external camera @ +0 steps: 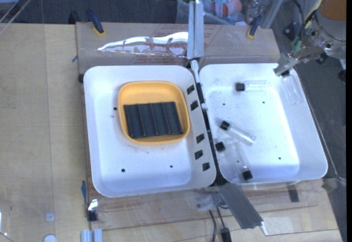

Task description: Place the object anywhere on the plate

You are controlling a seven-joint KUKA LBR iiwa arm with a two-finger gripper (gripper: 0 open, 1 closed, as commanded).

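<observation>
- Target object: clear vials with black caps in right bin; one near top, one mid, one at bottom edge
- Plate sits in left bin, carries a dark ribbed block
- Gripper over right bin's top-right corner; jaws: cannot tell, nothing seen held
- Pick top vial by its body, across the axis; drop on plate rim side, clear of block

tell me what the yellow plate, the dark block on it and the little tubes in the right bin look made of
Yellow plate: likely matte plastic, even colour, no glare.
Dark block: maybe rubber or foam, dull and ribbed.
Tubes: clear plastic or glass, see-through with black caps.
</observation>
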